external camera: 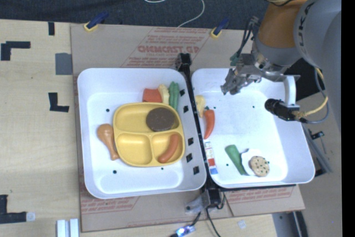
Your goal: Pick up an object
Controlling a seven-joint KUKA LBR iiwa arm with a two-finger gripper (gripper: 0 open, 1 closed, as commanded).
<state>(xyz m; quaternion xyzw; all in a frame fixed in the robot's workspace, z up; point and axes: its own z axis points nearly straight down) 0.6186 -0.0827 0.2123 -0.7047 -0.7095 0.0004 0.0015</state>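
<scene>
My claw [232, 86] hovers over the right bin [288, 175], nothing between its fingers; spread, I can't tell. Approach step. Next: drop toward the cookie [258, 165] or green pepper [236, 157] near the front.

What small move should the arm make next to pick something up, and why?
Probably move the gripper toward the near side of the right bin and lower it over the green pepper. It now hovers above the bare far part of the bin with nothing held, and the pepper lies apart from the bin walls.

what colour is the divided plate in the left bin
Yellow: the divided plate shows plainly in the camera view, holding a brown patty.
</scene>
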